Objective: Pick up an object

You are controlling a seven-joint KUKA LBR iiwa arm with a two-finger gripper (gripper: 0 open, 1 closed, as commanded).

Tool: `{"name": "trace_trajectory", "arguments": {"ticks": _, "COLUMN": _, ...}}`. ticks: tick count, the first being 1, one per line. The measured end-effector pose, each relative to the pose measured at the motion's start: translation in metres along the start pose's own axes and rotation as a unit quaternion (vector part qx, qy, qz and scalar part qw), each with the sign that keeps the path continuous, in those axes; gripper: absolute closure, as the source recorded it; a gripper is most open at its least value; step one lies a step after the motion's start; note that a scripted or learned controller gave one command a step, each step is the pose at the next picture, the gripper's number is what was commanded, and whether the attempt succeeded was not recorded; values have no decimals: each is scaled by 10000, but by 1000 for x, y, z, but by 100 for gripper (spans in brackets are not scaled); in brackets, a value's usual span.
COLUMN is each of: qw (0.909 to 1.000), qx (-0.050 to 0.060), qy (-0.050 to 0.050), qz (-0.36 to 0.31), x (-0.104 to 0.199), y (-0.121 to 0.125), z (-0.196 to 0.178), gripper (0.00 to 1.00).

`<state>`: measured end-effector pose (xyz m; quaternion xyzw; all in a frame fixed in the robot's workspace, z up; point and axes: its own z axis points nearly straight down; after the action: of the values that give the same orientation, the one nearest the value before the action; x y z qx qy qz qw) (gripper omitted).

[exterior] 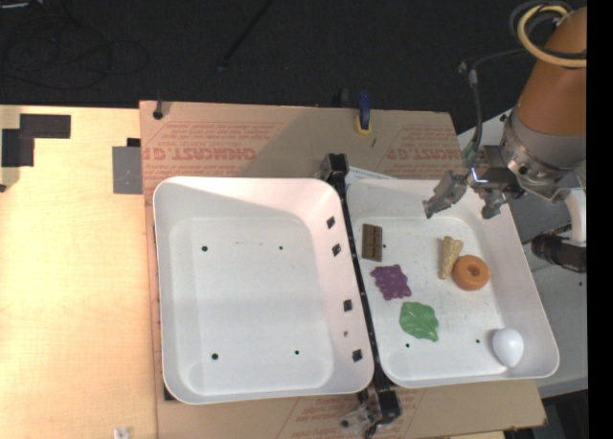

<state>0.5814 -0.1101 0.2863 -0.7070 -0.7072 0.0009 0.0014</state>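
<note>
The right bin (536, 332) holds a brown chocolate-like bar (373, 242), a purple lump (391, 282), a green lump (419, 320), a cream cone-shaped piece (449, 256), an orange ring (470, 272) and a white egg-like ball (507, 346). My gripper (469, 196) hangs over the bin's far right part, above and behind the cone and ring. Its two fingers are spread apart with nothing between them.
The left bin (172, 236) lies beside the right one, with black clips along the shared divider (347, 265). Both rest on cardboard (249, 145) over a wooden bench (67, 284). Cables and the arm's body stand at the right.
</note>
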Motion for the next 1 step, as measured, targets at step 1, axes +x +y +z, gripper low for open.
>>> {"name": "trace_trajectory", "arguments": {"ticks": 1, "qw": 10000, "qx": 5, "qy": 4, "qz": 14, "x": 1, "y": -72, "z": -20, "gripper": 0}}
